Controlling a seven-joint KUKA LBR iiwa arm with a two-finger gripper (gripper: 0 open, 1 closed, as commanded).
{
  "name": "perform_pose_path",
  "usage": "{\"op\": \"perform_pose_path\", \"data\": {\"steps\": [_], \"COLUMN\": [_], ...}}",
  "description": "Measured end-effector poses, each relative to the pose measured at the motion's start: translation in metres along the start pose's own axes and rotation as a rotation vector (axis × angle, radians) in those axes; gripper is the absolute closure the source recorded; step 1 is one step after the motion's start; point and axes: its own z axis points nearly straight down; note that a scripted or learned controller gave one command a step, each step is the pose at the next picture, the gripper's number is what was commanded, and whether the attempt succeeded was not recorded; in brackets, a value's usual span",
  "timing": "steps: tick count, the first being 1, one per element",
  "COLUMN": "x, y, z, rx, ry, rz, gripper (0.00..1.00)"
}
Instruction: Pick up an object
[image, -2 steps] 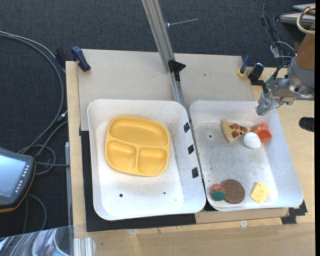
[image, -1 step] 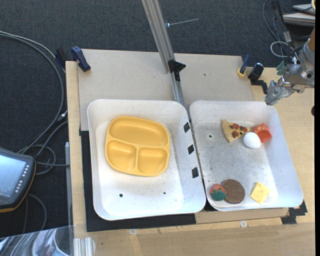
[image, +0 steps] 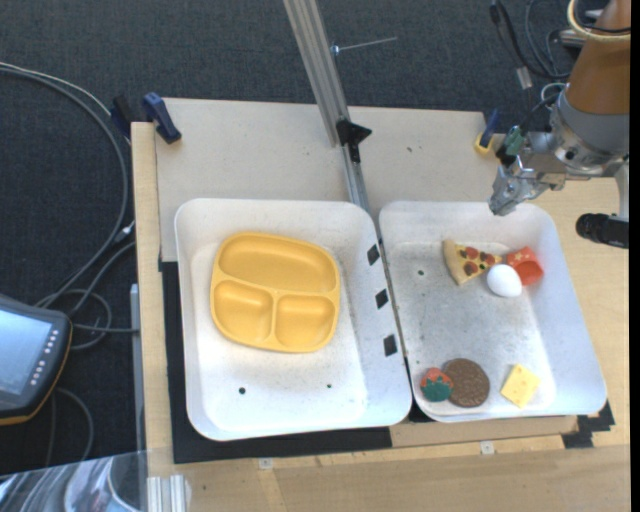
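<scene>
The right bin (image: 560, 330) holds several toy foods: a pizza slice (image: 466, 261), a white egg (image: 504, 281), a red piece (image: 527, 265) beside the egg, a brown round cookie (image: 466, 382), a small green and red item (image: 436, 384), and a yellow cheese wedge (image: 520, 385). My gripper (image: 505, 196) hangs over the far edge of the right bin, up and right of the pizza slice, with nothing visible between its fingers.
The left bin (image: 200, 390) carries a yellow divided plate (image: 274, 291). A metal post (image: 330, 90) slants up from between the bins. Blue clamps (image: 160, 115) sit at the bench's far corners. Cables lie on the dark floor at left.
</scene>
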Motion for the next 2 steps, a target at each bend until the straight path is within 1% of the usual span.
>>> {"op": "perform_pose_path", "data": {"steps": [1, 2], "x": [0.058, 0.111], "y": [-0.011, -0.016], "z": [0.011, 0.004], "rx": [0.001, 0.0], "ry": [0.001, 0.001], "rz": [0.0, -0.001], "gripper": [1.0, 1.0]}}
